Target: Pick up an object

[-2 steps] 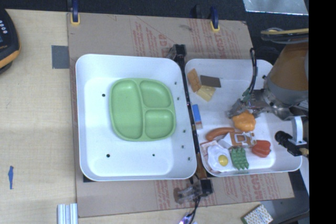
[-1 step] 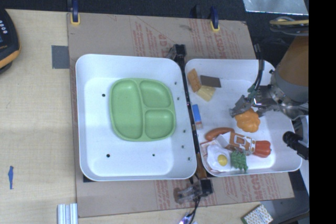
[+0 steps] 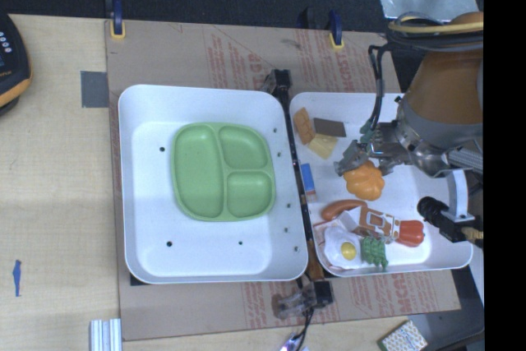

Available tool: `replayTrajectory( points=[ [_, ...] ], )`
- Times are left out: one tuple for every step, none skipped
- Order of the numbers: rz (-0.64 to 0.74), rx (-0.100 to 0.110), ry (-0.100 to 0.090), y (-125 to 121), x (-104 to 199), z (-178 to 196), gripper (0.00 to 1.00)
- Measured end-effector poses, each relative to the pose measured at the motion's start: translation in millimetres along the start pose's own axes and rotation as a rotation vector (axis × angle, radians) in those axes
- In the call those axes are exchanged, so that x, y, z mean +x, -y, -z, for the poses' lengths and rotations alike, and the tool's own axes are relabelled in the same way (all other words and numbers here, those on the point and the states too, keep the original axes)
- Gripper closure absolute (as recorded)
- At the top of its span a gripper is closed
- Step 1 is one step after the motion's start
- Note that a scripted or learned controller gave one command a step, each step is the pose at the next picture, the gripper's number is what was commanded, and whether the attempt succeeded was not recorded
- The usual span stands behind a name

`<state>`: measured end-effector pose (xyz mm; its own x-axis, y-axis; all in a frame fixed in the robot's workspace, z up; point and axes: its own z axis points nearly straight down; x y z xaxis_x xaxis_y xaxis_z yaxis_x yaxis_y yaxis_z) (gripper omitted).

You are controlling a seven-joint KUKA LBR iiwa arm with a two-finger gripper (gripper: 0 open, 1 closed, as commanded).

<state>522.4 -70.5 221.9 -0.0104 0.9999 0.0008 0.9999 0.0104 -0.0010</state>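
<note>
over the right bin (image 3: 460,259) the claw (image 3: 362,159) hangs low, its fingers spread apart and gripping nothing, tips just above the orange pepper (image 3: 365,181) lying right beneath it; no object is lifted yet, so the pick looks barely begun, closing and raising both left to do; farther out sit a sausage (image 3: 339,208), fried egg (image 3: 343,247), and beyond them the green plate (image 3: 222,170)
</note>
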Motion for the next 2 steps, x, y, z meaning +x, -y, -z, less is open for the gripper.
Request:
replayTrajectory(
  points=[
    [0.002,0.001,0.000,2,61,7,1.00],
    [0.000,-0.001,0.002,-56,94,-12,1.00]
  ],
)
